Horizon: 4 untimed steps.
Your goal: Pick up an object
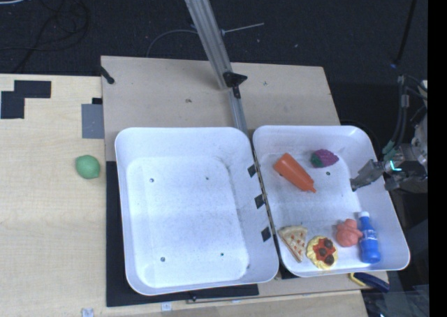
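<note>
Claw (pixel 363 177) half cut off (grip unclear), right bin (pixel 307 134)

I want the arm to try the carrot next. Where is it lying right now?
The carrot lies in the right bin, in its upper left part near the divider, with the purple toy just to its upper right.

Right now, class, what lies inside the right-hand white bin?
Right bin: orange carrot, purple piece, pizza slice, round pizza, red lump, blue bottle. The bottle hides part of the lump's side.
</note>
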### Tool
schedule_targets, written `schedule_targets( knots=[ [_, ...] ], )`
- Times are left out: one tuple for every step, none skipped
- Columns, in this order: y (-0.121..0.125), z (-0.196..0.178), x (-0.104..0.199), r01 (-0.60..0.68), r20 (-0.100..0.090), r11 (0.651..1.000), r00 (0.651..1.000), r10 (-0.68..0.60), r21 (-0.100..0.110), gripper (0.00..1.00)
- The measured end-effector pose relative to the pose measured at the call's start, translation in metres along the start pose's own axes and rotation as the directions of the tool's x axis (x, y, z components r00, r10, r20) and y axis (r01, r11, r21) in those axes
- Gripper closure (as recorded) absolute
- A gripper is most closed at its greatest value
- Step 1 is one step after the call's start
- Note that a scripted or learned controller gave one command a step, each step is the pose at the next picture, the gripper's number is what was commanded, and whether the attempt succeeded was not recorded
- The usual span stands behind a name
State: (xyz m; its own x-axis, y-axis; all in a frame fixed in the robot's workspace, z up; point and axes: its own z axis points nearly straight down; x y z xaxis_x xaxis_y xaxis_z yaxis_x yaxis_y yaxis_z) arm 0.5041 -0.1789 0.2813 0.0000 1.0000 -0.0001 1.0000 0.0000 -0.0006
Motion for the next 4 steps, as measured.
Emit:
schedule_targets(
  knots=[
    [0.000, 0.000, 0.000, 0.000, 0.000, 1.000, 1.000, 0.000, 0.000, 0.00],
    [-0.009, 0.053, 0.005, 0.001, -0.001, 1.000, 1.000, -0.001, 0.005, 0.00],
    [-0.002, 0.110, 0.011, 0.001, -0.002, 1.000, 1.000, -0.001, 0.005, 0.00],
    [-0.007, 0.163, 0.022, 0.001, -0.002, 1.000, 1.000, -0.001, 0.005, 0.00]
  ],
)
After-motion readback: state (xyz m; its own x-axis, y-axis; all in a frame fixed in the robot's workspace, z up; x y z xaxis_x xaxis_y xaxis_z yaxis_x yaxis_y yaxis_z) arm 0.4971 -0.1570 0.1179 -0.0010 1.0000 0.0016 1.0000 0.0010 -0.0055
